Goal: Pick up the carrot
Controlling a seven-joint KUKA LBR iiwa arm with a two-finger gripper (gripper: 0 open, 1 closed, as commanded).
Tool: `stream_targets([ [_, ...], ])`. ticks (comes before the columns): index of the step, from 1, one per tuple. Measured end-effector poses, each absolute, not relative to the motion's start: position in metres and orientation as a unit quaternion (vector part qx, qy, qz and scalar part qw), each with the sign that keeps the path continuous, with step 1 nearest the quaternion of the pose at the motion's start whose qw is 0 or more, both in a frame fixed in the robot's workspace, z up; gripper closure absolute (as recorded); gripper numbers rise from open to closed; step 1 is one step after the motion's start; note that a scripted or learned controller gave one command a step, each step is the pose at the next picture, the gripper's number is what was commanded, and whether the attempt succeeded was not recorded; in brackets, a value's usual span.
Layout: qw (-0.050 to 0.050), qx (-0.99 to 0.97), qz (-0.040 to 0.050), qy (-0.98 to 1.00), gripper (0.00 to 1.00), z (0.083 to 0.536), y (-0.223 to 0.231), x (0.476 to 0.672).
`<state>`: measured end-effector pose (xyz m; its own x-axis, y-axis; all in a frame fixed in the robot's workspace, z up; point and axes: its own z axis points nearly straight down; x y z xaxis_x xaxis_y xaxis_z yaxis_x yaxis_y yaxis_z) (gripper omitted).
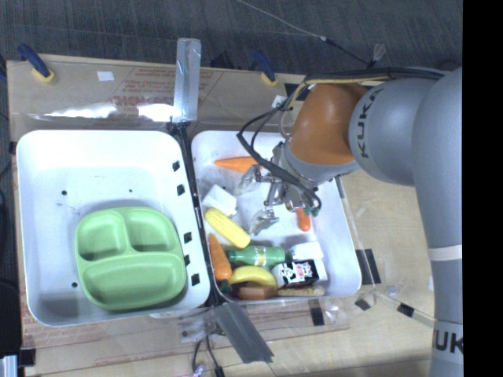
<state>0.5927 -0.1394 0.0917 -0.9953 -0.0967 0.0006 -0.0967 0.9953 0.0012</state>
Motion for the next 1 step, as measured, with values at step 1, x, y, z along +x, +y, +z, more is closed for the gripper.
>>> stream_targets([
  [1, -0.001, -0.028, -0.0004, -1.0, 0.0, 0.0934, -0.1056, 0.6531],
])
